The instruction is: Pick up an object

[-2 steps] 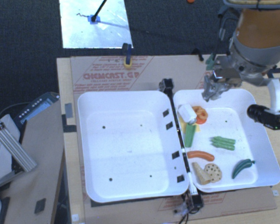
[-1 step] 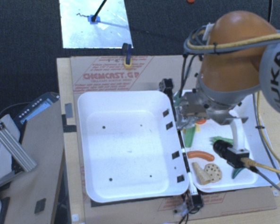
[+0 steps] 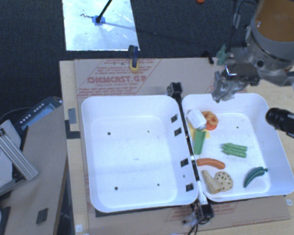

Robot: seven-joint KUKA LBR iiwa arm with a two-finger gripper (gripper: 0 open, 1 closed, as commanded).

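The right bin (image 3: 267,132) holds several small toy foods. A white cylinder (image 3: 196,119) lies at its top left, partly over an orange-red piece (image 3: 210,121). Below them sit a green cucumber-like stick (image 3: 199,141), green beans (image 3: 234,150), an orange-red sausage (image 3: 210,162), a tan bread piece (image 3: 210,183), a round cookie (image 3: 223,180) and a dark green pepper (image 3: 253,176). My gripper (image 3: 224,92) hangs above the bin's back rim, higher than the objects and apart from all of them. Nothing is visible between its fingers.
The left bin (image 3: 134,150) adjoins the right one along a black clamped divider (image 3: 184,142). Both rest on a cardboard sheet (image 3: 114,76). A yellow and blue clip (image 3: 133,58) stands behind the bins. A grey device (image 3: 37,112) lies at the left.
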